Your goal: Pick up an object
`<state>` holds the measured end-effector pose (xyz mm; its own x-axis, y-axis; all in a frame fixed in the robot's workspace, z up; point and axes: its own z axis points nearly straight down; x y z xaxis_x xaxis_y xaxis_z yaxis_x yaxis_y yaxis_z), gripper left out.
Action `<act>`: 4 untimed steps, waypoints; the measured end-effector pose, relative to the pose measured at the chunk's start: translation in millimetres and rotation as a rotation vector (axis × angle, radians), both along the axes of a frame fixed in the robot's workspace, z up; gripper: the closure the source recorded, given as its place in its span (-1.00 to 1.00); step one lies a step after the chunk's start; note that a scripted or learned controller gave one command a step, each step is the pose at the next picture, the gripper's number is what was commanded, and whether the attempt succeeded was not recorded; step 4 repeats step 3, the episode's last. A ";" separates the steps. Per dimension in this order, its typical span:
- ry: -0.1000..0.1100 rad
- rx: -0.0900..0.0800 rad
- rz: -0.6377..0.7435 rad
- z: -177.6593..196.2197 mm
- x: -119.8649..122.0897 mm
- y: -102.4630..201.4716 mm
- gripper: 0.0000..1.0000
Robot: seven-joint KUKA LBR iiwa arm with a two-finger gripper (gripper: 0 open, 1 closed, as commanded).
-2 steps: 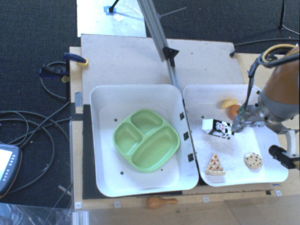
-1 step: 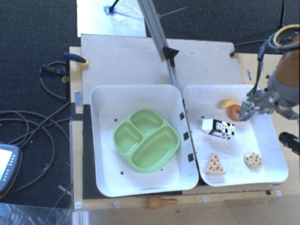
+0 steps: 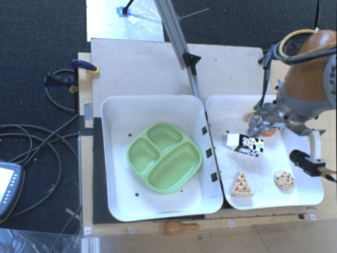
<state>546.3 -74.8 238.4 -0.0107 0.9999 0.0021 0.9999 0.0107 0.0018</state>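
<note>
Gripper low over the black-and-white toy — finger state, cannot tell. Orange piece touching close — could snag instead.

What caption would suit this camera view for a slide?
Hand above the black-and-white toy in the right bin; green tray in the left.

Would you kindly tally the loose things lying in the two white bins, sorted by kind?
Green divided plate: 1
Black-and-white patterned item: 1
Orange item, partly hidden by the gripper: 1
Waffle-like wedge: 1
Round spotted cookie: 1
Total: 5
</note>
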 end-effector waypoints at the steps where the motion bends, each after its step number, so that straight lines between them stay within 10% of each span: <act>1: 0.001 0.000 0.001 -10.5 1.8 57.4 1.00; 3: 0.002 0.000 0.000 -24.8 -5.2 165.9 1.00; 4: 0.002 0.000 0.000 -24.8 -5.2 165.9 1.00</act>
